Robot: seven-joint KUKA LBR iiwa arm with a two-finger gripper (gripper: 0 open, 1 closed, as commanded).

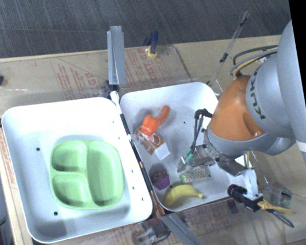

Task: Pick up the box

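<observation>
The claw (pixel 196 163) is seen low in the right bin (pixel 194 91), under the orange-banded wrist; whether it is open or closed cannot be told, and nothing is seen held in it. Just below it a banana (pixel 182 194) is lying. The box (pixel 150 139) is found up and left of the claw, near the divider, touching an orange carrot-shaped toy (pixel 155 120). A green divided plate (pixel 86 172) is laid in the left bin (pixel 19 121).

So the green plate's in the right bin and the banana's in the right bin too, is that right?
Not quite. The camera view shows the green plate in the left bin. The banana is in the right bin, as you said.
</observation>
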